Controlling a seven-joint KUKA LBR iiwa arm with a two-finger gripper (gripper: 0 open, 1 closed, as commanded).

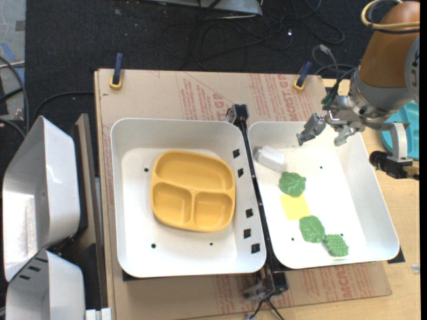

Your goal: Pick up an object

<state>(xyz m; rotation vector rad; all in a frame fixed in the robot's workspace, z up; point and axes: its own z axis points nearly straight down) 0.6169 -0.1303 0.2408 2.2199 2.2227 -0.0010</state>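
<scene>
The right bin (363,179) holds a small white block (270,157) near its far left side, a green leafy piece (291,183), a flat yellow square (295,207), and two more green pieces (311,229) (336,245) toward the front. My gripper (327,131) hangs over the far edge of the right bin, open, with nothing between its fingers. It is to the right of and beyond the white block, apart from every object.
The left bin (127,199) bears a yellow divided tray (193,191). A black clamp strip (250,185) runs between the bins. White tubs (37,185) stand off the bench at the left. Cables lie beyond the bench.
</scene>
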